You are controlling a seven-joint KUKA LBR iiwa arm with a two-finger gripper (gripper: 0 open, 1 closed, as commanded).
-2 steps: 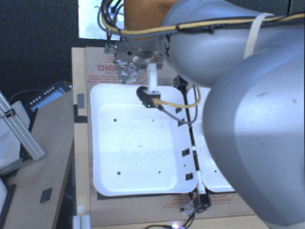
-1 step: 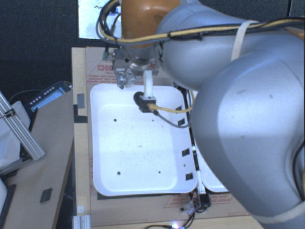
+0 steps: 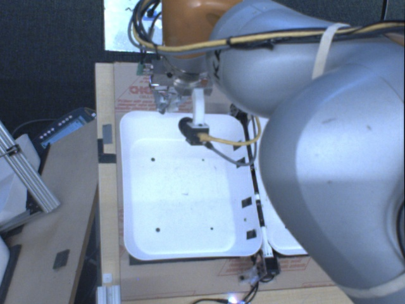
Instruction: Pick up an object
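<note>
My gripper (image 3: pixel 166 101) hangs from the orange wrist band at the far rim of the left white bin (image 3: pixel 136 189), near its back edge. I see nothing between its jaws from this angle. The bin floor below shows bare white plastic with a few small dark dots. The grey arm crosses from the right and covers most of the right bin (image 3: pixel 285 244).
Both bins rest on a brown cardboard sheet (image 3: pixel 126 94) on the bench. A metal rail (image 3: pixel 28 179) and a dark handheld device (image 3: pixel 63 126) lie off to the left of the bins. A yellow cable loops over the divider between the bins.
</note>
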